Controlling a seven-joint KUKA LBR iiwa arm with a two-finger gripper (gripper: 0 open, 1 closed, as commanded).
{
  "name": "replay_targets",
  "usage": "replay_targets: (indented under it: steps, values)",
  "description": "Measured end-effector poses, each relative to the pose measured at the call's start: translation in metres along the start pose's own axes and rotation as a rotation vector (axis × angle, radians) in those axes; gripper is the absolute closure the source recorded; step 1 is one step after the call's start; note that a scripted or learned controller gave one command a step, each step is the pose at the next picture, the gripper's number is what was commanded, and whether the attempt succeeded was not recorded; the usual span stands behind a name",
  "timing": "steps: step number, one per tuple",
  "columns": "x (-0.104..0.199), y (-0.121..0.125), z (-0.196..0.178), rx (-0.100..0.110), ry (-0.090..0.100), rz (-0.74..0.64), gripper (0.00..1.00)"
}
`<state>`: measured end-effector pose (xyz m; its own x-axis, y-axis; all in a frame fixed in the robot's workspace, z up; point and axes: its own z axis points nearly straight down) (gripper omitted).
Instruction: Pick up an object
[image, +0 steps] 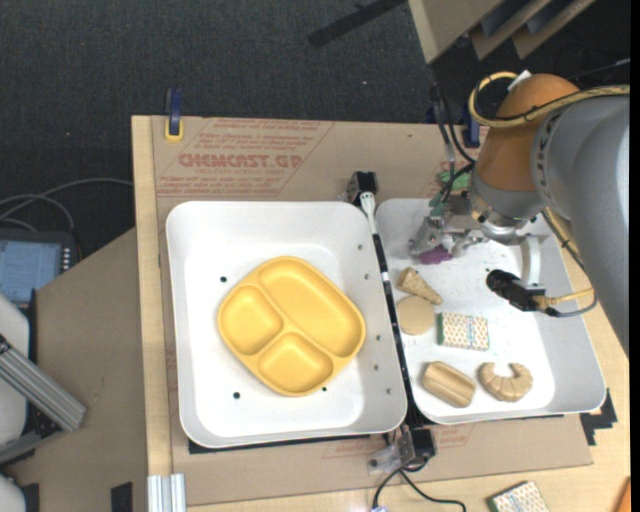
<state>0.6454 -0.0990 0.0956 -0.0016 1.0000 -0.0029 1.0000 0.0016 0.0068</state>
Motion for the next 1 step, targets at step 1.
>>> replay_targets:
  steps: [1]
  values:
    - [0.0500,-0.0652,-0.0944,0.008,0.006,-0.002,1.00]
